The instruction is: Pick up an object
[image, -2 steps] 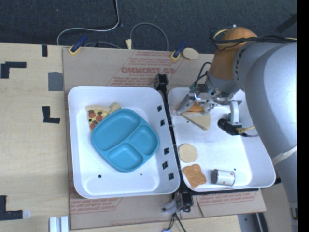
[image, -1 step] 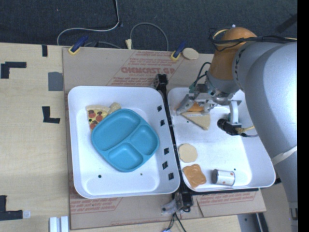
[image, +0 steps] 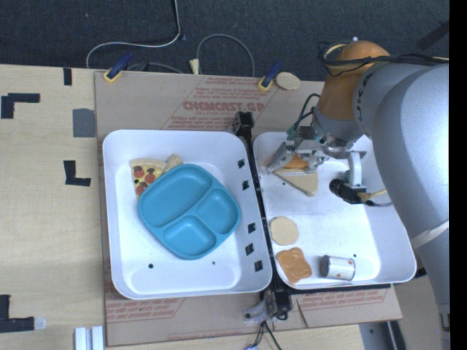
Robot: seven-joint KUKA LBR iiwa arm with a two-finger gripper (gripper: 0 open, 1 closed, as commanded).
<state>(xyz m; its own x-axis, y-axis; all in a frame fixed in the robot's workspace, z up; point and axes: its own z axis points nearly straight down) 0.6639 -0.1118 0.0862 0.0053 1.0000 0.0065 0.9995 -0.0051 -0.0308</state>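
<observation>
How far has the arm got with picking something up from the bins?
Done: the gripper has reached the top of the right bin, at a tan wedge of toy food. In hand: nothing clearly lifted; the wedge lies on the bin floor. Left: grasp and raise it. The round biscuit, brown piece and small can lie untouched.

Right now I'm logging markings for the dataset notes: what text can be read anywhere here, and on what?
"CHEMCAST GP": red print on the brown board behind the bins, readable at its top edge.
The red lines beneath it, and those along the board's other edges: too small and blurred to read.
</observation>
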